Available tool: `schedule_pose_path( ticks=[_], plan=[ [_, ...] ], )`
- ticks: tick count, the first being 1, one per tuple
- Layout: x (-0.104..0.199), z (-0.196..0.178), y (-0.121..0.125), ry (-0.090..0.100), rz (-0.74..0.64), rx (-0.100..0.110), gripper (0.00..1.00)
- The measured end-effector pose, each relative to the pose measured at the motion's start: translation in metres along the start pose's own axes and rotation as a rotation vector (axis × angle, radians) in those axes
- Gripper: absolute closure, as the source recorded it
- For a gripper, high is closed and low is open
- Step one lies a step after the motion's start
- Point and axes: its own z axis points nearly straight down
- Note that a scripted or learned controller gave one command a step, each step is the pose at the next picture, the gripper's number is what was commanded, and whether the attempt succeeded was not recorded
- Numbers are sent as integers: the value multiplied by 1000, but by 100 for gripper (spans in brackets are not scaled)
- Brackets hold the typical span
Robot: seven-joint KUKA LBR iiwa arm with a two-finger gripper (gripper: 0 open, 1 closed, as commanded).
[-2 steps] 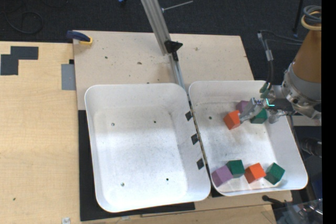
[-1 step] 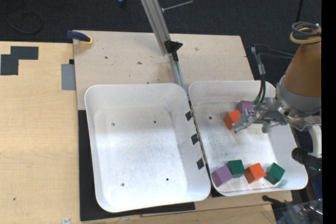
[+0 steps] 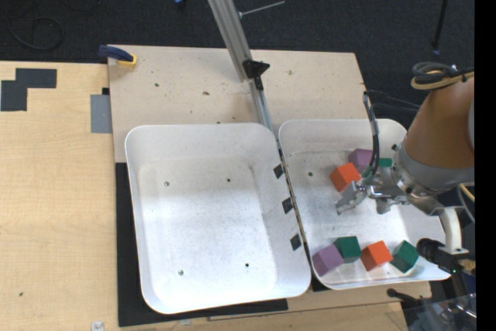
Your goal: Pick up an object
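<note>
From my end: two white bins side by side. The left bin [image 3: 201, 213] has just dark specks on its floor. The right bin [image 3: 325, 147] holds all the blocks, six that I can count: two orange ones [image 3: 345, 176] [image 3: 377, 254], two purple [image 3: 360, 159] [image 3: 328, 258], two green [image 3: 348, 246] [image 3: 405, 256]. Four sit in a row by the near wall, the upper orange and purple sit mid-bin. The gripper [image 3: 350, 200] hangs just below that upper orange block; can't tell how wide it's open, and I see nothing in it.
</note>
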Motion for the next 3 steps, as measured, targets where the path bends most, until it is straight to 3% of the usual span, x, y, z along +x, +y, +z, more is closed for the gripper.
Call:
schedule_pose_path(
  ticks=[1,2,3],
  plan=[
    [-8,50,4,0,0,0,0],
    [-10,38,4,-1,10,-5,100],
    [-15,-23,8,-3,-2,-13,100]
  ],
)
